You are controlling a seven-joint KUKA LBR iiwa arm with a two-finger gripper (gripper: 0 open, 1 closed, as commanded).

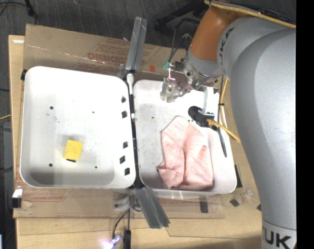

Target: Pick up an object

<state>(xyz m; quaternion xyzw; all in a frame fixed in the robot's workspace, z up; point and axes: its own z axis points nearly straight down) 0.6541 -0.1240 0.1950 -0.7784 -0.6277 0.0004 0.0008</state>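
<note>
Over the far end of the right-hand bin point(149, 139), the pincer point(171, 91) hangs from the grey arm point(255, 71), which enters from the right side of the view with its orange band point(208, 30) just above the wrist. At this angle I cannot tell whether the pincer is spread or pressed together. Nothing can be seen held in it, and it is not in contact with either loose object. Whether its tip reaches the bin floor cannot be told.

A pink cloth point(188, 157) lies crumpled in the near half of the same bin, toward the bin's right wall. Its long axis runs from the far side to the near side of the bin, almost straight down the view. Its narrower far end points toward the pincer and lies near it but apart from it; its broader near end lies against the near wall.

A small yellow block point(73, 150) rests flat on the floor of the left-hand bin point(68, 97), in the near half, well apart from the pincer and clear of every wall. It is nearly square, so no long axis can be made out; its edges sit slightly turned against the bin walls.

Both bins stand side by side on a sheet of cardboard point(84, 48) laid on the table point(15, 45).
</note>
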